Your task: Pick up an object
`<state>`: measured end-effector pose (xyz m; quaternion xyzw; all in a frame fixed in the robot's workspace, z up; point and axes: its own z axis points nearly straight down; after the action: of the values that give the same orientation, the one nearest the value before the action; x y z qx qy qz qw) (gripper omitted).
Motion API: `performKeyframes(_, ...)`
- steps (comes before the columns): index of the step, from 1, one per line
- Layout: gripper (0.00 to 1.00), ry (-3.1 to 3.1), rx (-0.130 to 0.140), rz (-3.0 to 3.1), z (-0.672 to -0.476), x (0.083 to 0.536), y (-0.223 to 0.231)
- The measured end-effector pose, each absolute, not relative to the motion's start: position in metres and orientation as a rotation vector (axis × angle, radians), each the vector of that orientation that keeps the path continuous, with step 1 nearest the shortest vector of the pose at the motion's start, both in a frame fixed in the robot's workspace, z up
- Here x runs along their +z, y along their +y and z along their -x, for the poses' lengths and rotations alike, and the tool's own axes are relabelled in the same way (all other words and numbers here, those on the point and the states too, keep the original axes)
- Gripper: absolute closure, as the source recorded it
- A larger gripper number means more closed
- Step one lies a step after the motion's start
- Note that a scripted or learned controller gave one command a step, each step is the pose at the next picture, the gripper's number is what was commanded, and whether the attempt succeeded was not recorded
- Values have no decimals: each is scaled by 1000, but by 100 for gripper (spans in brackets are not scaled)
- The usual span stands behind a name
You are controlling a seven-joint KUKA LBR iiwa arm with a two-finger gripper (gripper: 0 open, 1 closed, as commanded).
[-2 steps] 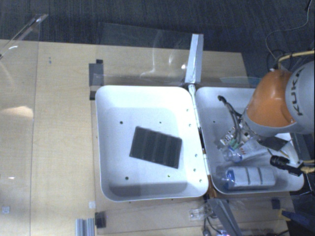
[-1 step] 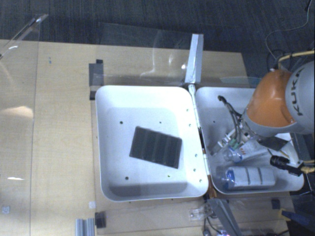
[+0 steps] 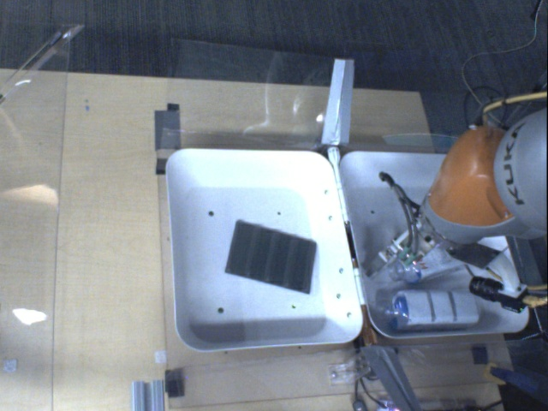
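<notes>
A dark ribbed rectangular pad [image 3: 271,256] lies flat in the left bin [image 3: 197,229], near its middle. In the right bin [image 3: 368,187] a clear plastic bottle with a blue cap [image 3: 432,309] lies on its side along the front wall. My gripper [image 3: 406,253] is low in the right bin, just above the bottle's cap end, under the orange band of the arm [image 3: 467,187]. Small clear and light bits sit around the fingertips; what is between them I cannot make out.
A grey metal post [image 3: 336,103] stands behind the seam between the bins. Black cables [image 3: 398,191] run down to the gripper. A black clamp [image 3: 169,127] sits at the left bin's back corner. Wooden bench top stretches to the left.
</notes>
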<state>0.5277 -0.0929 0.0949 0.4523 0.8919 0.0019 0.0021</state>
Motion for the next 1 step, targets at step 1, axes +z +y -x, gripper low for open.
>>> performKeyframes(1,100,2794,12,-1420,-530,106,-92)
